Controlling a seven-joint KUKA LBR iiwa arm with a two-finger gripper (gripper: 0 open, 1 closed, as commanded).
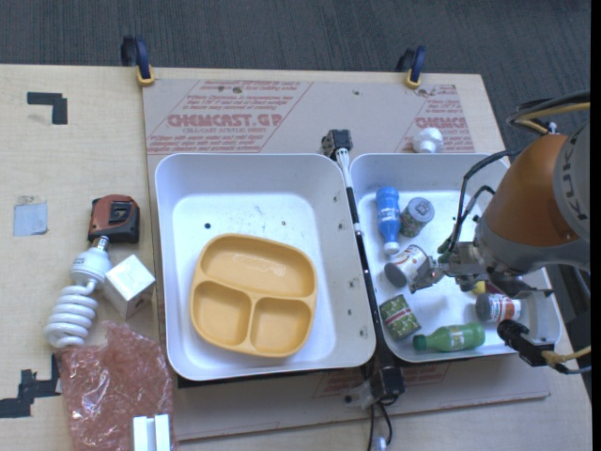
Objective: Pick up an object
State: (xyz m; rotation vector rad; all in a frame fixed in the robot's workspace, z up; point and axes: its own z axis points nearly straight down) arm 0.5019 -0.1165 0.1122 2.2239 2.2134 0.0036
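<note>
Cardboard-topped bench point(75, 83), grey carpet point(282, 7), two white bins point(174, 252)

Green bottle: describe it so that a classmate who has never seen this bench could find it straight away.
Find the two white bins side by side and take the right bin, the one the arm reaches into. Along its near edge a green bottle lies on its side, cap pointing left. It is the only green bottle there; the blue bottle lies further back.

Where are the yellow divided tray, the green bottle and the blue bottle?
yellow divided tray point(252, 294): camera view, on its central ridge.
green bottle point(454, 337): camera view, on its body.
blue bottle point(388, 216): camera view, on its body.
</note>
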